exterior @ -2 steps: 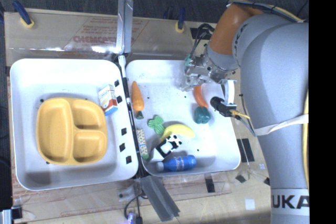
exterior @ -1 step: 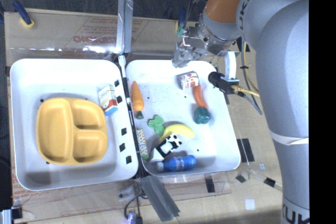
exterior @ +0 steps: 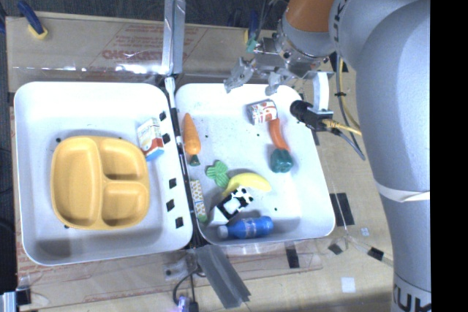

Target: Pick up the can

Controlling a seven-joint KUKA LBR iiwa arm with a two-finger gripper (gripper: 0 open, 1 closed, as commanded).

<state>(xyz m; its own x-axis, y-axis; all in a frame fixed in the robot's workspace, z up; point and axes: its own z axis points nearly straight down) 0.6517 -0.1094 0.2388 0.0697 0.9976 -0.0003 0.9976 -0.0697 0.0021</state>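
A small red-and-white can (exterior: 262,112) lies in the right bin (exterior: 314,179), near its far edge. My gripper (exterior: 254,83) hangs just beyond the can, over the bin's far rim, and stands apart from it. Its two fingers (exterior: 234,80) are spread open with nothing between them.
The right bin also holds an orange carrot (exterior: 191,137), a second carrot with a teal end (exterior: 278,145), a green piece (exterior: 216,172), a banana (exterior: 248,182), a black-and-white toy (exterior: 238,202) and a blue bottle (exterior: 248,227). In the left bin (exterior: 29,113) sit a yellow divided plate (exterior: 99,181) and a small carton (exterior: 150,137).
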